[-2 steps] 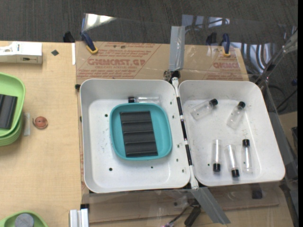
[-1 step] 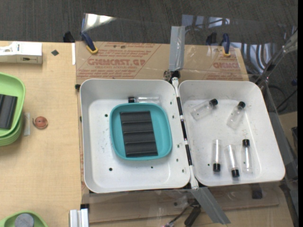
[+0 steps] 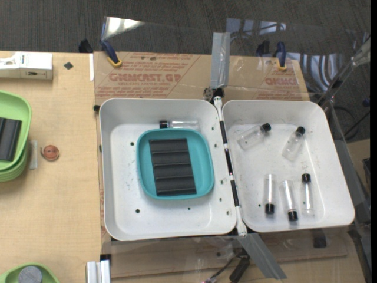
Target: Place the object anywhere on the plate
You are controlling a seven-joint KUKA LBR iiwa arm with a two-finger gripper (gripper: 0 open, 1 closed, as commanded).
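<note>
A teal plate (image 3: 202, 158) lies in the left white bin (image 3: 118, 181), with a black ridged rack on its middle. Just behind the plate, a clear vial with a black cap (image 3: 178, 124) lies on the bin floor. The right white bin (image 3: 330, 205) holds several more clear, black-capped vials: one at the back left (image 3: 254, 134), one at the back right (image 3: 294, 143), and three side by side near the front (image 3: 288, 197).
A metal clamp strip (image 3: 225, 152) runs between the two bins. Cardboard (image 3: 147, 72) lies behind the bins under clear shields held by clips. On the wooden bench at left sit a green tray (image 3: 15, 137) and a small round copper-coloured piece (image 3: 50, 152).
</note>
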